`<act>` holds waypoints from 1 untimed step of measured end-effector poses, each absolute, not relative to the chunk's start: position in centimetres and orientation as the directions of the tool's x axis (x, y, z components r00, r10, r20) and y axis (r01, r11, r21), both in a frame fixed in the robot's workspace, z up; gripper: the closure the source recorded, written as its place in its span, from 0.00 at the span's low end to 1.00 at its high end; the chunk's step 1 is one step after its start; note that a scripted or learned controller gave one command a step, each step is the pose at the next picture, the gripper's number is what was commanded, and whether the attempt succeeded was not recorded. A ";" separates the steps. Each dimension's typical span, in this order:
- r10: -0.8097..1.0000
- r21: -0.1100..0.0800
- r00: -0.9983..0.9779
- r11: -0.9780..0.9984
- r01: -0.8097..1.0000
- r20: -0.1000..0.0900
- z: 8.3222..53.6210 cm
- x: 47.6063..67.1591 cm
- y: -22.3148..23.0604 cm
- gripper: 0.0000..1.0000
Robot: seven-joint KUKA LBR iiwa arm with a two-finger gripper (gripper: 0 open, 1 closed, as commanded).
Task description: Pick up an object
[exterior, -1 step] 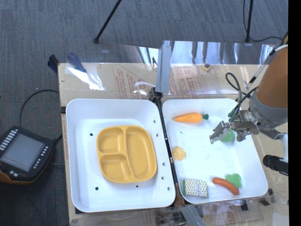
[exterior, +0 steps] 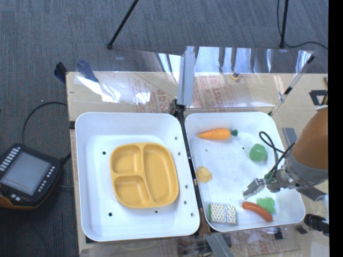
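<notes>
My gripper (exterior: 256, 187) hangs low over the right bin (exterior: 236, 119), near its right side. A red sausage (exterior: 256, 211) lies just below it, and a green leafy toy (exterior: 266, 204) sits beside the sausage under the wrist. A green round toy (exterior: 258, 152) rests above the gripper, towards the bin's back right. An orange carrot (exterior: 216, 134) lies at the back of the bin. A small yellow piece (exterior: 203, 174) sits by the left wall, and a white and green packet (exterior: 223, 213) is at the front. Nothing shows in the gripper's grasp.
The left bin (exterior: 91, 133) holds a yellow divided plate (exterior: 143, 174). A black cable (exterior: 268, 142) loops from the wrist across the right bin's back right. A metal divider post (exterior: 186, 84) stands behind the bins. A teach pendant (exterior: 25, 173) lies on the floor at left.
</notes>
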State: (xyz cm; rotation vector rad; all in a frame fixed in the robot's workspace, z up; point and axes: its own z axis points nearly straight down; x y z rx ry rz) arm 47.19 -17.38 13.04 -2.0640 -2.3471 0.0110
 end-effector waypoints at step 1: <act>0.974 -0.007 -0.228 0.228 0.974 0.006 8.3 47.5 -17.2 0.00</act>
